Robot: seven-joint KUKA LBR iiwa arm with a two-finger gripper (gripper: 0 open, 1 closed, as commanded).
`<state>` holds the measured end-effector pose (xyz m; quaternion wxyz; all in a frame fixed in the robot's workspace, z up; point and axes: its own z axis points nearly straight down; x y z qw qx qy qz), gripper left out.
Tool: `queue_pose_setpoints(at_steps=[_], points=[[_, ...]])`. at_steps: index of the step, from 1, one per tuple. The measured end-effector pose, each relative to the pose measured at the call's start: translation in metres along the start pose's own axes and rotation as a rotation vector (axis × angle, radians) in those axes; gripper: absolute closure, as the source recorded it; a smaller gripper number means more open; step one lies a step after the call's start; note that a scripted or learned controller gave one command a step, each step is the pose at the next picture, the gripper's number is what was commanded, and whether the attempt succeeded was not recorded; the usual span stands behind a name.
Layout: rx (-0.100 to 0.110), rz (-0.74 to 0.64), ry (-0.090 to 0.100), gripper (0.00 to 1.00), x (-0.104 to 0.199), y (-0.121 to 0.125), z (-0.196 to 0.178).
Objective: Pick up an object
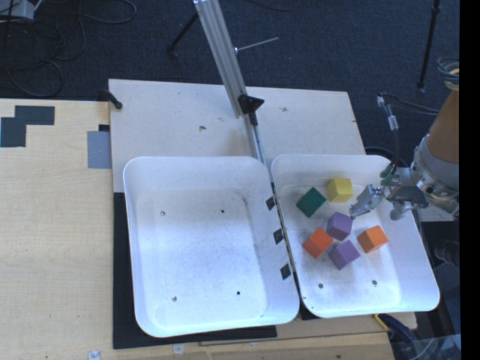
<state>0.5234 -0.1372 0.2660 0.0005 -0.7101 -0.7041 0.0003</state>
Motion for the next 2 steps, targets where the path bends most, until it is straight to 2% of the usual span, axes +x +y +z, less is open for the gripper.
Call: queue_pose_setpoints(at_steps=[1,2], points=[[0.008,-0.012,0.002,0.00,0.005,0.051,0.094],[-0.024,-0.007,-0.009,0.00,0.019,0.051,0.146]])
